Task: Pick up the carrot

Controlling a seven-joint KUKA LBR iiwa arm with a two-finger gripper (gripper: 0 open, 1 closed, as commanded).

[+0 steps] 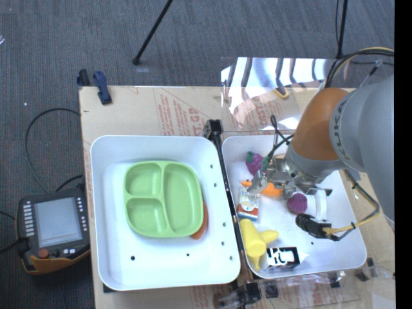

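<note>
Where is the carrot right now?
In the camera view, the carrot lies in the right bin, under the claw, between the purple eggplant and a purple ball.

Smooth, glossy white plastic on both bins (103,172). Matt green plastic on the divided plate (163,198) inside the left bin. Brown cardboard or fibreboard, matt, printed in red, on the bench top (161,108) behind the bins. Crinkled reflective foil or film (270,82) behind the right bin. Glossy orange band (318,131) and matt grey casing on the arm. Smooth yellow plastic toy (254,237) near the right bin's front.
</note>
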